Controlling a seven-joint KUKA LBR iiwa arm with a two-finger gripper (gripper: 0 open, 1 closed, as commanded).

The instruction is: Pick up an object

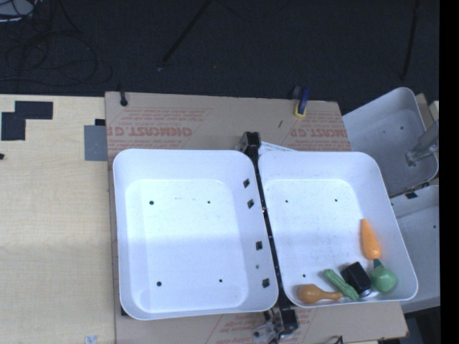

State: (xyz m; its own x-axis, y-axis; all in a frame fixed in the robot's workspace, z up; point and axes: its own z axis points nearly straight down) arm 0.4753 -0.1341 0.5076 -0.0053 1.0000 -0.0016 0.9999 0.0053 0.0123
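Note:
Several small objects lie huddled in the near right corner of the right bin. An orange carrot-shaped piece lies along the right wall. Below it sits a green round-ended object, touching a black block. A green stick lies slanted beside the block. A yellow-orange gourd-shaped toy rests against the front wall. The rest of this bin's floor is bare white.
The left bin stands beside the right one, joined by a black strip with clips. Both rest on a cardboard sheet. A grey metal plate stands at the right, and a blue and yellow clamp at the back.

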